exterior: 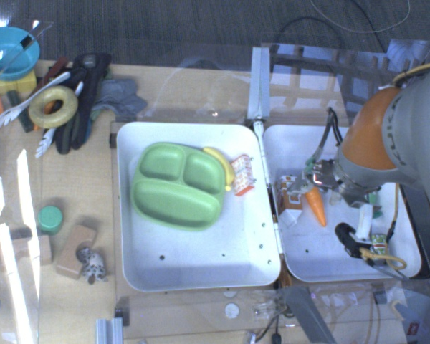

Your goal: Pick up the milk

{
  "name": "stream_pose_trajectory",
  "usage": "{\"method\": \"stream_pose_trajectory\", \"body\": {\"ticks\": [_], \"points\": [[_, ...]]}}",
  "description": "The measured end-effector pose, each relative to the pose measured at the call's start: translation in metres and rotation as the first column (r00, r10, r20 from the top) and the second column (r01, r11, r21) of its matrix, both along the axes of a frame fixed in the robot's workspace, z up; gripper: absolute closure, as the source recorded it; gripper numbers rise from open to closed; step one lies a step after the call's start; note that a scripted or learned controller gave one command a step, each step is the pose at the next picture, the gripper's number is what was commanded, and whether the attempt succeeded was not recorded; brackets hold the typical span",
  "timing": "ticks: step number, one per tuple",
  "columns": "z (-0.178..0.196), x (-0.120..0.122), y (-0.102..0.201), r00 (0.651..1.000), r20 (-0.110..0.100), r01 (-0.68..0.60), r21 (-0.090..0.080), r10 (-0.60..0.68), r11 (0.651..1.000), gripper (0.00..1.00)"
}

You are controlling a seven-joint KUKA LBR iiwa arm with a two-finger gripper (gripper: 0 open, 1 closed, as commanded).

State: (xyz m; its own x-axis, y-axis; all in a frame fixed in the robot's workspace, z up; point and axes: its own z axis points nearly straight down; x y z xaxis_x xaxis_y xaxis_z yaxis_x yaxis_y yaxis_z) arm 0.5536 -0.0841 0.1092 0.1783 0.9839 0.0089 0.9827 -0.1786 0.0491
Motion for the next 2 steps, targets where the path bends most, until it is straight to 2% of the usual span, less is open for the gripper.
{"method": "stream_pose_trajectory", "body": {"ticks": [1, 2], "points": [[0.077, 0.013, 0.073, 0.995, -0.043, -0.088, -0.001, 0.088, 0.996, 0.00], [0.076, 0.011, 0.041, 0.961, -0.046, -0.274, -0.002, 0.274, 0.962, 0.00]]}}
